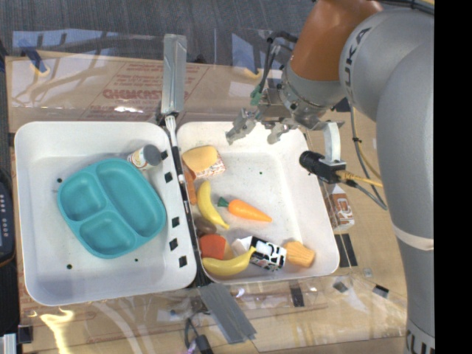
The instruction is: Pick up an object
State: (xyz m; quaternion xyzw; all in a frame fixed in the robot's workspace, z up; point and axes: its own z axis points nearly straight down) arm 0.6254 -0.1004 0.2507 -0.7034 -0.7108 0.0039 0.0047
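Arm (383, 72): grey, orange-banded, reaching in from the right, its wrist poised over the back edge of the right bin.
Left bin (37, 198): holds a teal divided plate (110, 206) and, just beside it near the divider, a small bottle (144, 155).
Right bin (310, 220): crowded along its left and front sides; its back right floor lies bare under the arm.
Gripper (257, 128): fingers spread apart, gripping nothing, raised above the bin's back wall.
Likely targets: a yellow block (204, 161) nearest the gripper; then a banana (209, 206) touching a carrot (247, 211).
Front cluster: second banana (227, 263), red tomato (214, 245), black-and-white carton (268, 255) and corn piece (299, 254), packed close together.
Risk, crowding: a descent into the cluster would probably nudge neighbours or close on two things at once.
Risk, shape: the curved banana and tapered carrot look apt to roll or squirt out of a two-finger pinch.
Risk, walls: the block sits near the divider, so a finger could strike the rim.
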